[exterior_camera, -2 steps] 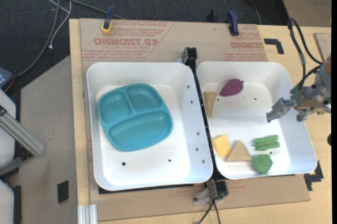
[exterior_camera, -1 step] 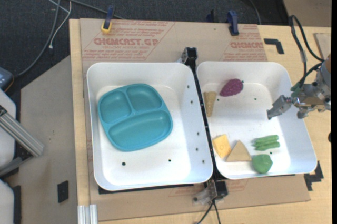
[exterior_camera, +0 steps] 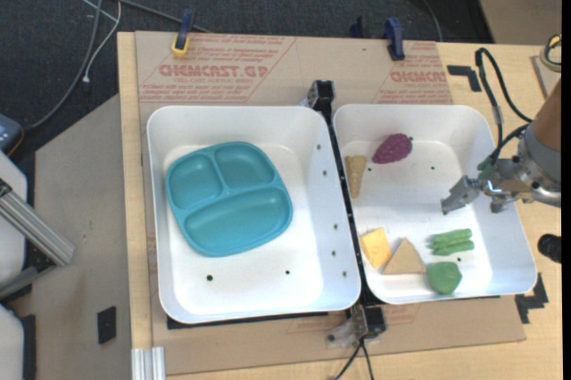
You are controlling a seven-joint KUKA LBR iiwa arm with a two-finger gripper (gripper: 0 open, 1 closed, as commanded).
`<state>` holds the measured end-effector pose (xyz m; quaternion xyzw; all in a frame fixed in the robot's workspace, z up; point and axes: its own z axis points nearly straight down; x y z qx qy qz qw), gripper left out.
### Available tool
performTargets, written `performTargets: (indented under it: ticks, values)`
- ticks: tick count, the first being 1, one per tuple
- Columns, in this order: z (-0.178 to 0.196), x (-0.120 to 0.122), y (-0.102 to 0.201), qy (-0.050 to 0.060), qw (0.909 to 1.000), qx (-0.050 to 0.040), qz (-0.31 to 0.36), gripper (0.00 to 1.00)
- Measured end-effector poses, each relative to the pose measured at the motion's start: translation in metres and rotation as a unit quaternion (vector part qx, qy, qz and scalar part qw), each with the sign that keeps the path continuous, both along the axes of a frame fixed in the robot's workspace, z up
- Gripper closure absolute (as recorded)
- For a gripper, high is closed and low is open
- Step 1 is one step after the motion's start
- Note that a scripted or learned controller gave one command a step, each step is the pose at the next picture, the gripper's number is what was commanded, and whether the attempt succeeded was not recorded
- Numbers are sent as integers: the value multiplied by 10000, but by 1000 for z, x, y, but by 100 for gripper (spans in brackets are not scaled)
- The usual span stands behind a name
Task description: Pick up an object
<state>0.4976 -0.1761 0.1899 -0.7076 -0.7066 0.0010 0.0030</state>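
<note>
The right bin (exterior_camera: 500,258) holds several toy foods. A purple bunch of grapes (exterior_camera: 393,148) lies at its back, and a tan wedge (exterior_camera: 356,174) rests against its left wall. A yellow cheese block (exterior_camera: 376,246), a tan triangular slice (exterior_camera: 405,260), a green bean pod (exterior_camera: 451,241) and a round green piece (exterior_camera: 444,277) sit near the front. My gripper (exterior_camera: 475,200) hangs over the right side of this bin, just above and behind the bean pod. It is open, and nothing is between its fingers.
The left bin (exterior_camera: 169,271) holds a teal divided plate (exterior_camera: 230,195). A black clip (exterior_camera: 321,93) sits at the back where the two bins meet. Blue clamps (exterior_camera: 185,28) (exterior_camera: 393,37) pin the cardboard sheet at the far edge. Cables trail along the right.
</note>
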Motion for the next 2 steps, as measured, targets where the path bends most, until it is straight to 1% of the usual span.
performTargets:
  ticks: [1,2]
  values:
    - [-44,-7,5,-17,10000,-5,6,0]
    - [-93,-8,-5,-6,10000,1,0,0]
